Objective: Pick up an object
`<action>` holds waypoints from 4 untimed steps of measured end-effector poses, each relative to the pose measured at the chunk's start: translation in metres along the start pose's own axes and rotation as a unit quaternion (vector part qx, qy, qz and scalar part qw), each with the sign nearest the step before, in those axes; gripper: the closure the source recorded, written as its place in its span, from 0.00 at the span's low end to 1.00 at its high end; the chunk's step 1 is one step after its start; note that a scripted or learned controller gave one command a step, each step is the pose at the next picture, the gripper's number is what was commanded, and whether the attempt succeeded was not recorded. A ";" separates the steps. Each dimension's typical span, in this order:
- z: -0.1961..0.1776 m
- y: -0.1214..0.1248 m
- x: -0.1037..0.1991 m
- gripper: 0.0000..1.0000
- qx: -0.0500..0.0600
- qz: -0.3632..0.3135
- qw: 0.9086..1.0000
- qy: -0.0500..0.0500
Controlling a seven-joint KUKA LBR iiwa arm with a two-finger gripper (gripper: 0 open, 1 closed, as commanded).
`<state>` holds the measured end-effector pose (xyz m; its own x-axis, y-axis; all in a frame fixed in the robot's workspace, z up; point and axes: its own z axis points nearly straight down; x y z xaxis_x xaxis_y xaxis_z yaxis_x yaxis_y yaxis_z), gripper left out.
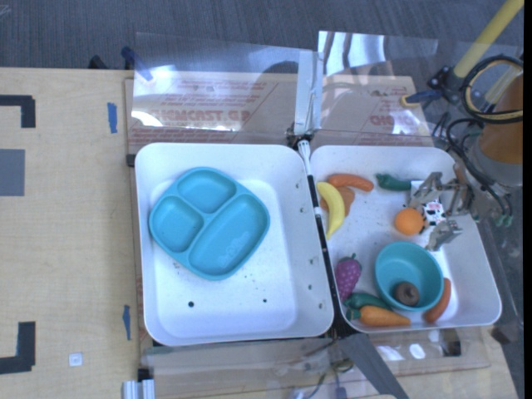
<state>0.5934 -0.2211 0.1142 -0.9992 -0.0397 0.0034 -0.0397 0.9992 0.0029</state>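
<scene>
Bins: two, side by side, white and shallow. The left bin (pixel 166 306) carries one blue divided plate (pixel 209 221) with three compartments. The right bin (pixel 478 302) carries the rest, placed here against its one teal bowl (pixel 407 274), which sits near the front and has one small dark round thing (pixel 406 293) inside. Just above the bowl lies one orange fruit (pixel 407 222). Up and left of it: one banana (pixel 332 206), one orange carrot-like piece (pixel 350 181), one green piece (pixel 393 182). Left of it: one purple grape bunch (pixel 347 276). Below it: one carrot (pixel 385 316) with a green vegetable (pixel 359 302). Touching its right side: one red-orange sausage shape (pixel 440 301). The gripper (pixel 436 214) hangs up and right of the bowl, just beside the orange fruit, jaws spread with nothing between them.
</scene>
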 end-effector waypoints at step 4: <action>0.026 0.071 -0.018 0.00 0.002 0.018 1.000 -0.006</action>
<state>0.6083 -0.1493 0.0886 -1.0000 -0.0046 -0.0078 -0.0046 1.0000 -0.0011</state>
